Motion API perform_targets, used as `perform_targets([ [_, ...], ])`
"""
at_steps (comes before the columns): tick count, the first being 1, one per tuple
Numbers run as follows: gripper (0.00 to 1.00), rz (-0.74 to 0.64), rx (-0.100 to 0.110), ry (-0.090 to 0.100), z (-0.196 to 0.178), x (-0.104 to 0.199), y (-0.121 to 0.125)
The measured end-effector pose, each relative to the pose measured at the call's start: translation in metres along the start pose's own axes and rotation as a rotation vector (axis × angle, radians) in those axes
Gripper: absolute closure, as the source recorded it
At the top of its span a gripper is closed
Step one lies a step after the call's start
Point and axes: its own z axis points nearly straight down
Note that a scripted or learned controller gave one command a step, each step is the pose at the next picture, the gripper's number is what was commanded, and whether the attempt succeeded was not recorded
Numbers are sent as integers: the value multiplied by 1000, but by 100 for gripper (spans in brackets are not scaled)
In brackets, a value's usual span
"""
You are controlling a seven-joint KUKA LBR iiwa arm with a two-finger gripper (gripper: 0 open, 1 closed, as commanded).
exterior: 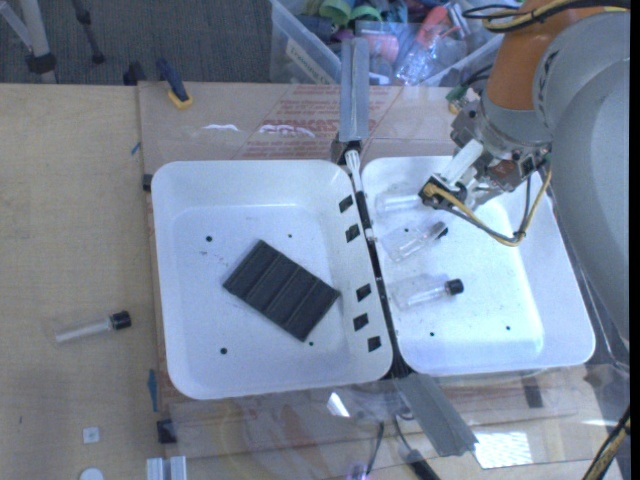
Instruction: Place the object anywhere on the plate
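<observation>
The gripper (488,173) hovers over the right white bin (505,313); I cannot tell whether it is open or closed. A clear plastic vial with a black cap (425,291) lies in that bin, well apart from the dark ribbed rectangular plate (280,290) in the left bin (185,358). Being round and slick, the vial could roll or slip during a grasp.

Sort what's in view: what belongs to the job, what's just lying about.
Job: dark grey ribbed rectangular plate in the left white bin; clear plastic vials with black caps in the right white bin.

Lying about: another capped clear vial on the wooden bench; clear tub of colourful toys behind the bins.
</observation>
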Motion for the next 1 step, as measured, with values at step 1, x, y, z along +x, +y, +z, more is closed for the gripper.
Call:
perform_targets([
  [1, 100, -159, 0, -1, -20, 45, -143],
])
